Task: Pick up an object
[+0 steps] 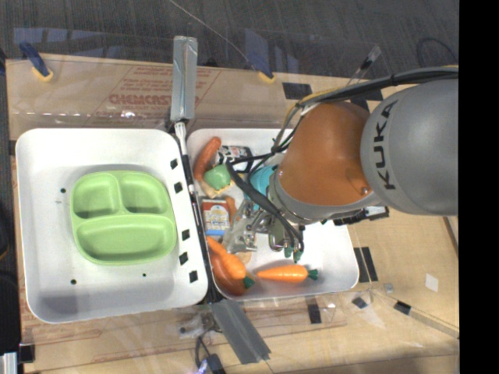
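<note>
From the camera above the bench [405,318], my arm [413,150] reaches in from the right and my orange band hangs over the right bin [343,275], covering most of its middle. My pincer [261,236] is low in that bin, just right of the small printed packet [216,215], which I will use as my landmark. I cannot tell from here how my pincer stands, and I see no object lifted off the bin floor, so I judge the pick as not yet done: I am down among the things, with the grasp and the lift left to do.

The things I could take all lie around the packet. Above it sits a green round fruit [218,178], with a sausage [206,156] above that along the bin's left wall and a dark can [234,153] just beside it. Below the packet lie 2 carrots: 1 stubby carrot [228,267] against the left wall, 1 long carrot [282,273] to its right, near the bin's lower rim.

Room is tight. The packet and stubby carrot crowd the left wall, so closing there risks catching the rim. The long carrot has barer floor around it. The left bin [39,232], left of the packet, holds a green divided tray [123,216].
</note>
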Motion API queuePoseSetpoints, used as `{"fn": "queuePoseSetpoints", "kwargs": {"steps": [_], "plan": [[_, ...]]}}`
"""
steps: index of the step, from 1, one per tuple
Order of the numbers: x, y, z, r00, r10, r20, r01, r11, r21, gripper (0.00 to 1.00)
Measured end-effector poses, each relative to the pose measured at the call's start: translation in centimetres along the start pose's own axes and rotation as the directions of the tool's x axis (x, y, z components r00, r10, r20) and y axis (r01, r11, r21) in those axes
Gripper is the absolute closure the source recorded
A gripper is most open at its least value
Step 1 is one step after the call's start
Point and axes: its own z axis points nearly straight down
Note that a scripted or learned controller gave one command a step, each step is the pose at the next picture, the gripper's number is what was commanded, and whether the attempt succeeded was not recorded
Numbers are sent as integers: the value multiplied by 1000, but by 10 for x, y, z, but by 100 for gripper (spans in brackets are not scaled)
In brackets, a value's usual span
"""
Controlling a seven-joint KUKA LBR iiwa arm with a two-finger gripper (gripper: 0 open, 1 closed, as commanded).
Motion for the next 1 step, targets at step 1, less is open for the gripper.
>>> {"fn": "queuePoseSetpoints", "kwargs": {"steps": [1], "plan": [[-31, 28, 3, 995, 104, -6, -104, 995, 3, 100]]}}
